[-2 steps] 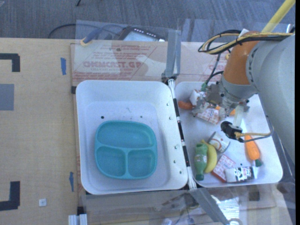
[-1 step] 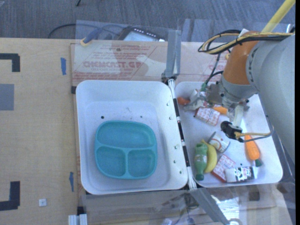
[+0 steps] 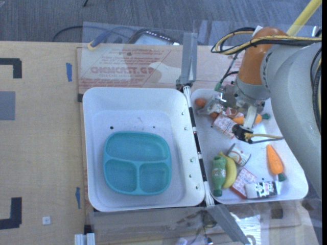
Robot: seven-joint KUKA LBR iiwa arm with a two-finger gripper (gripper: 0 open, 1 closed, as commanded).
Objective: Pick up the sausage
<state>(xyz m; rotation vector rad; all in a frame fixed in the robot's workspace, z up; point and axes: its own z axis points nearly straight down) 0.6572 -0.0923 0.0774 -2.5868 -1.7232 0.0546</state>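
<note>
Two shallow white bins of matte plastic with rounded corners sit side by side. The left bin [image 3: 92, 137] holds one smooth teal tray [image 3: 137, 162], moulded into three compartments. The right bin [image 3: 299, 185] is crowded. At its far end hangs the gripper [image 3: 232, 106], under the grey arm's orange band; I cannot tell if it is open or closed. Just below the gripper lies an orange-brown, rounded piece, most likely the sausage [image 3: 239, 119]. It is partly hidden and touches a crinkled printed packet [image 3: 223, 124]. A small orange lump [image 3: 201, 102] sits in the bin's far left corner. At the bin's near end are one curved yellow banana [image 3: 231, 170], one green bottle [image 3: 218, 173], one tapered orange carrot [image 3: 275, 160], one red-and-white packet [image 3: 242, 182] and one black-and-white carton [image 3: 263, 189].
</note>
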